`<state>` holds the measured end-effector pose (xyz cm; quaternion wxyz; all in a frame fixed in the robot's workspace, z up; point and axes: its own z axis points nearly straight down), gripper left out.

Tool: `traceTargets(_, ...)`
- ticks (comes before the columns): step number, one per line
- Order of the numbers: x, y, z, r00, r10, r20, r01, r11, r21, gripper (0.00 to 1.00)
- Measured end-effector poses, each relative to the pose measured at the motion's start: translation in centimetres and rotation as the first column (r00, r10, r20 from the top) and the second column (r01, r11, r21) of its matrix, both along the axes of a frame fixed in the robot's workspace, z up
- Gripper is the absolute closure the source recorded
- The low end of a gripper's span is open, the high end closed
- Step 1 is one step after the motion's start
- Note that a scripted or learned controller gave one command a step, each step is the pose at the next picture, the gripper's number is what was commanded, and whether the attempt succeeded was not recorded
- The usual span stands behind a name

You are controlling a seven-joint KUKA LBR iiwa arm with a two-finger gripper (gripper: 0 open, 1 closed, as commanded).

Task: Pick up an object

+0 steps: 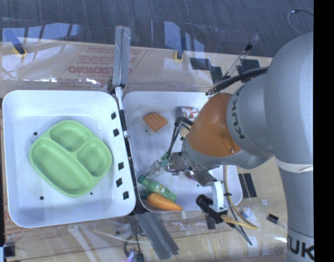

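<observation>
over right bin (135, 125), jaws hidden

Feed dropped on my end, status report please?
Gripper low in right bin, finger state unclear. Toy carrot and green item beside it, waffle apart. Green divided plate in left bin.

Even, bright light falls from above, and the two white bins (62, 105) come out almost washed out. Shadows are soft and short, darkest under the arm (248, 130) in the right bin. Clear plastic sheeting (74, 59) behind the bins catches pale glare. Focus is moderate; small parts look slightly grainy. Straight edges stay straight toward the borders.
</observation>
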<state>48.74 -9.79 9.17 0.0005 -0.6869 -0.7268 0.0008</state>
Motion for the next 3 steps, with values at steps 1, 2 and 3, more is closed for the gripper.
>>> traceTargets(1, 7.5, 0.6, 0.0, 0.995, 0.101, -0.001, -0.101, 0.995, 0.001, 0.00)
traceTargets(2, 14.7, -1.2, 0.1, 0.991, 0.136, 0.001, -0.136, 0.991, 0.001, 0.00)
traceTargets(3, 14.7, -1.0, 1.0, 0.990, 0.144, -0.001, -0.144, 0.990, 0.001, 1.00)
